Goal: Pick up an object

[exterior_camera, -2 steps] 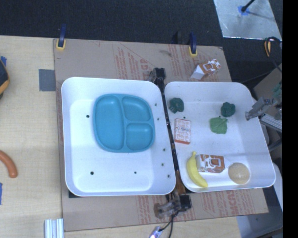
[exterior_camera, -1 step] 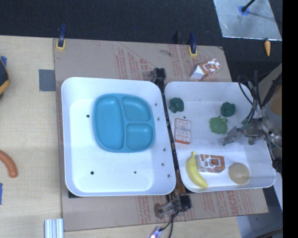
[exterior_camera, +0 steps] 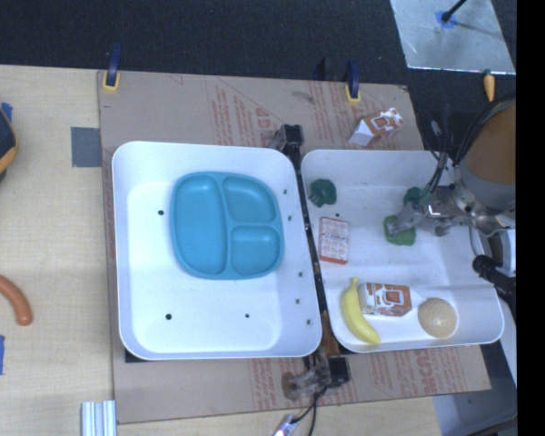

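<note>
1. Gripper (exterior_camera: 402, 225) low in right bin (exterior_camera: 381, 175), reaching in from right; finger state impossible to tell.
2. Green object (exterior_camera: 401, 236) directly at gripper tip, contact unclear.
3. Banana (exterior_camera: 356, 312), small carton (exterior_camera: 385, 299), pale ball (exterior_camera: 437, 317) along near wall.
4. Blue divided plate (exterior_camera: 225, 224) in left bin (exterior_camera: 136, 243).

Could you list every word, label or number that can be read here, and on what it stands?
None can be read.
Cardboard sheet: red print, too blurred.
Small red-and-white packet: print too small.
Carton by the banana: label blurred.
Carton outside the bins: label blurred.
</note>
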